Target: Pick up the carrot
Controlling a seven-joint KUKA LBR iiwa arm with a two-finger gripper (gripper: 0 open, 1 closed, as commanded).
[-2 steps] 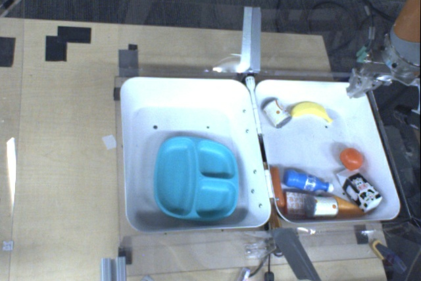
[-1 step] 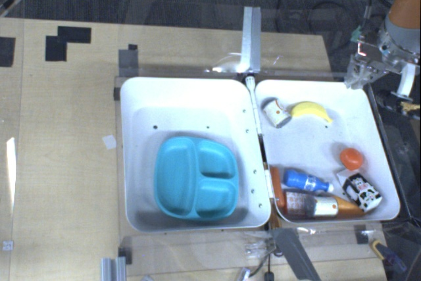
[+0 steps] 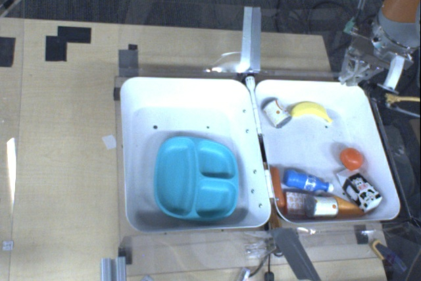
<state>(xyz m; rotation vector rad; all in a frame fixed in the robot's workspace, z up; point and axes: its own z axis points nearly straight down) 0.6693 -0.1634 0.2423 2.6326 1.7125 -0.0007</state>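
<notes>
Up at the far right corner of the right-hand shallow white bin (image 3: 329, 141), the grey arm's two-finger gripper (image 3: 360, 68) hangs over the bin's rim, its orange band above it. The fingers are too small and cluttered here to tell whether they are spread or pressed together, and nothing shows between them.

The orange tapered carrot (image 3: 347, 208) lies well apart from the fingers, at the opposite, near wall of the same bin. It lies flat along that wall and is partly covered by a brown-labelled bottle with a pale end (image 3: 309, 205). Just beyond it, towards the fingers, stand a small black-and-white patterned carton (image 3: 362, 192) and a blue bottle with a white cap (image 3: 306, 181). A round orange ball (image 3: 352, 158) sits between the carton and the fingers. Nearest the fingers lie a yellow banana (image 3: 310, 112) and, beside it, a small white-and-grey object (image 3: 276, 112).

Farthest from the fingers, the left-hand white bin (image 3: 135, 135) holds a turquoise divided plastic plate (image 3: 196, 176). Both bins rest on the pale wooden table (image 3: 59, 161).
</notes>
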